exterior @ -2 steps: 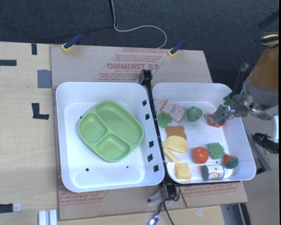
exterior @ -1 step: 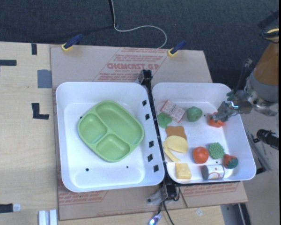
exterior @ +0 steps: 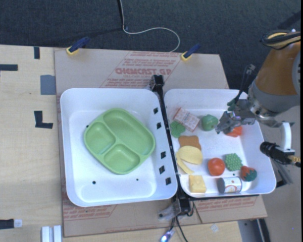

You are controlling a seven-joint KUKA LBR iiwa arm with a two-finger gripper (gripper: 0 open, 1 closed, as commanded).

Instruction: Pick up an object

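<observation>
My gripper (exterior: 228, 125) hangs low over the upper right part of the right bin (exterior: 219, 96), right above a red-orange toy (exterior: 235, 131) that peeks out beneath it. A green round toy (exterior: 209, 122) lies just to its left. Other toys in that bin are a pink packet (exterior: 185, 118), a brown slice (exterior: 190, 141), a yellow banana-like piece (exterior: 190, 156), a red tomato (exterior: 216, 166), a green bumpy piece (exterior: 233, 161), a yellow block (exterior: 197, 183) and a small can (exterior: 229, 185).
The left bin (exterior: 73, 135) holds a green divided plate (exterior: 119, 140). A black divider (exterior: 162, 130) runs between the bins. The orange-banded arm (exterior: 278, 79) comes in from the right. A strawberry-like toy (exterior: 249, 174) sits by the right bin's right wall.
</observation>
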